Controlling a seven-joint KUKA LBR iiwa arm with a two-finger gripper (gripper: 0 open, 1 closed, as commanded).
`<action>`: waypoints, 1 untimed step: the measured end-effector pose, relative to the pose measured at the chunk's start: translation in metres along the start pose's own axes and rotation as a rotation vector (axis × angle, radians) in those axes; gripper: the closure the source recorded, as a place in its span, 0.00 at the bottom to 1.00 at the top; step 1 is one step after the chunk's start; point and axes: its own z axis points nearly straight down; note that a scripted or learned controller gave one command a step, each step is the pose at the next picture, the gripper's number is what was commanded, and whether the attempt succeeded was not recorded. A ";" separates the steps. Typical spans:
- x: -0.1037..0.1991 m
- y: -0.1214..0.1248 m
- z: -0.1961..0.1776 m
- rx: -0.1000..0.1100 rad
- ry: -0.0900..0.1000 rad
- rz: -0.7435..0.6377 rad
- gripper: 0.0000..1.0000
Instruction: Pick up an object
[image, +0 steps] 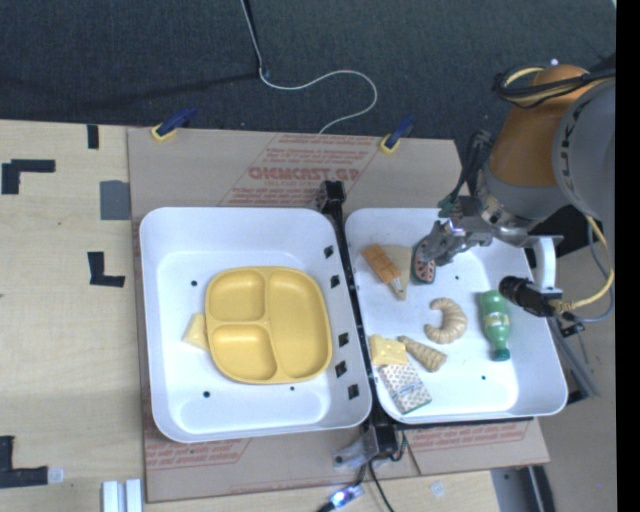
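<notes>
I found the gripper (428, 266) low over the right bin (530, 395), near its back wall. I could not tell its jaw state. A croissant (447, 319) lay mid-bin, a green bottle (494, 322) just right of it.

I see a brown cardboard sheet (300, 170) under both bins, blue clamps (175, 122) at its corners, and a white cable (320, 85) above.
</notes>
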 end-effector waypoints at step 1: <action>0.000 0.001 -0.028 0.001 0.000 0.000 1.00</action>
